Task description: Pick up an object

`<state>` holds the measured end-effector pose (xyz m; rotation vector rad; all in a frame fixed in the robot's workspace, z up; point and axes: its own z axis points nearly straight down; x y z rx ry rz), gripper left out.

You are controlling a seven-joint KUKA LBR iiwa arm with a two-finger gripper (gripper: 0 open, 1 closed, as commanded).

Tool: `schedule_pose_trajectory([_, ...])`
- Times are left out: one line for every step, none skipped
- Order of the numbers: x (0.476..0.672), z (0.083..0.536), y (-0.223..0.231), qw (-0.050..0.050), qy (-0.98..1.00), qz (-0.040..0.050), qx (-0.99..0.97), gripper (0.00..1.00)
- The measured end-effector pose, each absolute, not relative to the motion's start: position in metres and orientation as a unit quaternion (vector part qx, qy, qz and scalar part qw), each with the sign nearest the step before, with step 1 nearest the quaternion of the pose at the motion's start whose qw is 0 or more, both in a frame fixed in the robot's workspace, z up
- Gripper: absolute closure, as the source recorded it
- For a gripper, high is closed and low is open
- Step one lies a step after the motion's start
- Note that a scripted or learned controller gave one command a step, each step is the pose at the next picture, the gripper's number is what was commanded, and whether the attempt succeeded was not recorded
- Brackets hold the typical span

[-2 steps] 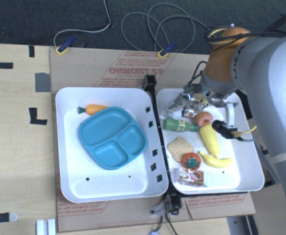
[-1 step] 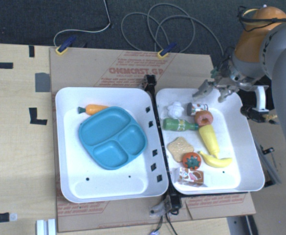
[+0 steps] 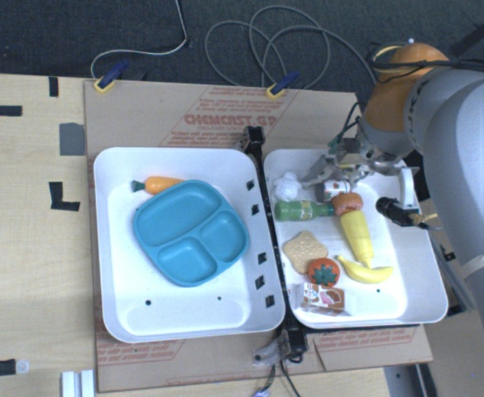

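Two white bins on the surface (image 3: pixel 51 222). Pincer (image 3: pixel 338 178) low over the far part of the right bin (image 3: pixel 424 296); whether it is open or closed, cannot tell. Just below it: yellow bottle with a red cap (image 3: pixel 354 226). Left of it: green bottle (image 3: pixel 303 212), white crumpled item (image 3: pixel 287 186). Nearer: banana (image 3: pixel 366 271), tomato (image 3: pixel 323 271), bread slice (image 3: pixel 304 249). Well left, in the left bin (image 3: pixel 117 304): blue divided plate (image 3: pixel 192 231), carrot (image 3: pixel 159 184).

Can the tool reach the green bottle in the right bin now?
Probably yes. The tool hangs just above the bottle, which lies uncovered, though a white object and a yellow item crowd it.
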<state>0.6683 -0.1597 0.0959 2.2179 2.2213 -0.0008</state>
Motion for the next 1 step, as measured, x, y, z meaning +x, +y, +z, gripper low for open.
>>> schedule_pose_trajectory([0.6684, 0.1057, -0.1593, 0.001, 0.708, -0.0008, 0.706, 1.0])
